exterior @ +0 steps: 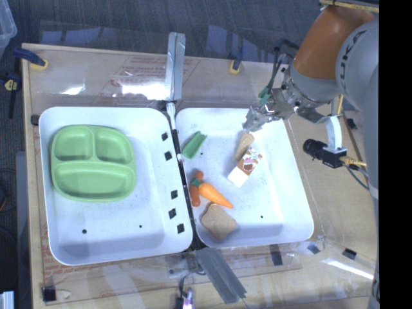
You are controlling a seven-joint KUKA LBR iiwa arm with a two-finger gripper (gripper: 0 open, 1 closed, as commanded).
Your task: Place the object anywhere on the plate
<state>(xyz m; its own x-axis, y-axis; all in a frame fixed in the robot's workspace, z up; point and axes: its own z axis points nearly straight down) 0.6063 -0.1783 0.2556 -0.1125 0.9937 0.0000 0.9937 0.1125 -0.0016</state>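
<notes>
Several items lie in the right shallow white bin (pixel 273 201), where the end effector (pixel 256 118), its opening impossible to tell, hovers over a tan wedge-shaped piece (pixel 243 145) right of centre, so grasping seems next, then carrying it left to the green divided plastic plate (pixel 93 161).

Site type: robotics lab / test cell, not a home or shop.

Evidence:
- Industrial arm (pixel 341 37), grey w/ orange band, reaching in over a bench (pixel 347 237).
- Bench: pale wood top, clear plastic sheet (pixel 129 76) over it, blue-and-yellow clamps (pixel 29 58) at back edge & left side.
- 2 shallow white bins side by side, left bin (pixel 48 118) & right bin (pixel 302 205), w/ black clips (pixel 174 172) along the join.
- Contents look like props: green compartment plate (pixel 93 161), toy-looking carrot (pixel 212 195).
- Floor: dark grey carpet (pixel 96 5), office/lab type.
</notes>
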